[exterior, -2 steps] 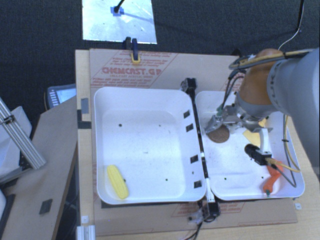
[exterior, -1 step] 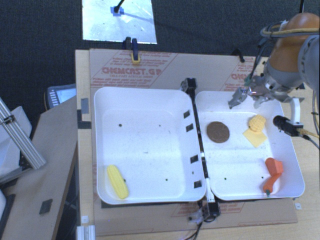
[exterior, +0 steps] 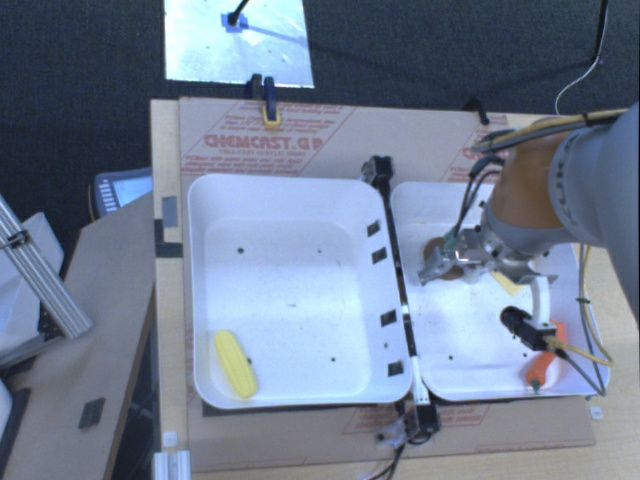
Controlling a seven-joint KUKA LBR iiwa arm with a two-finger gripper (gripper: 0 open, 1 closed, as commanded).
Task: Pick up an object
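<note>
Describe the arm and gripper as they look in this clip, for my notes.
The arm is a thick, rounded grey cylinder with a broad orange band above the wrist. Thin dark cables loop along the band's left side down toward the wrist. The gripper is a small metallic silver-grey assembly, seen over the right bin; its finer details are too small to tell.

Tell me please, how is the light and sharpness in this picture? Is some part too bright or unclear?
Camera view: the left bin is very bright, its floor nearly washed out; the yellow object stays clear. The metal sheet at the top shows glare. Around the end effector the details are soft and hard to read.
</note>
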